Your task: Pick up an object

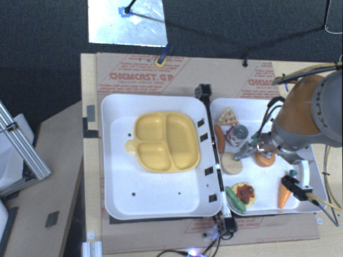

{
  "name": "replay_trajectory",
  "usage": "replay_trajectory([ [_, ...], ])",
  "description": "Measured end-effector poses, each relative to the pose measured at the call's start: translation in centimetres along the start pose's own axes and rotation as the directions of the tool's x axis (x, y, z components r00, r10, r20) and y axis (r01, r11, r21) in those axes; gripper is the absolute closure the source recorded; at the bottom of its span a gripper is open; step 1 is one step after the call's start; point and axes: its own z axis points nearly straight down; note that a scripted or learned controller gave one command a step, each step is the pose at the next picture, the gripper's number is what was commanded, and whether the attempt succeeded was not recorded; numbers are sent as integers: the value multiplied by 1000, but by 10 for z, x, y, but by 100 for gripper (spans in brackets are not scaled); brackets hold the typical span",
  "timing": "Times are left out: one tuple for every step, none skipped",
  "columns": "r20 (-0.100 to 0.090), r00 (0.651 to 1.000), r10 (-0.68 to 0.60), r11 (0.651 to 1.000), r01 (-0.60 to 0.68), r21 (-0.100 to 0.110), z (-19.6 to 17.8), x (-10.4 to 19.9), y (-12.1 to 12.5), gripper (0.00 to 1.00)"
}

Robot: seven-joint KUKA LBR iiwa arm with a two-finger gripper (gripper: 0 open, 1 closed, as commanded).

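The right bin [252, 105] holds several toy foods. A pizza slice [228, 116] lies at the back left, with a red sausage [220, 137] and a small grey-and-red can [236, 134] just in front of it. A cream disc [232, 165] sits mid-left and an orange piece [265, 159] beside the wrist. Near the front lie a round yellow piece with red topping [244, 191], a green pod [235, 199] and a carrot [284, 195]. My gripper [247, 150] hangs low over the bin's middle, between the can, the disc and the orange piece. Nothing shows as held.
The left bin [115, 197] carries a yellow divided plate [163, 142]. A black divider with clips [211, 143] runs between the bins. The arm's orange band [300, 108] and grey wrist cover the right bin's right side, with a black fitting [295, 187] near the carrot.
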Motion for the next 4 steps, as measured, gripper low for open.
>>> replay_trajectory([
  [11, 1000, 1, 1000, -1, -14, -12, -4, 3, 100],
  [0, 1000, -4, 1000, 4, 1, -66, 6, 1, 100],
  [0, 1000, -3, 1000, 3, 2, -116, 7, -7, 100],
  [0, 1000, -4, 1000, 4, 3, -136, 7, -5, 100],
])
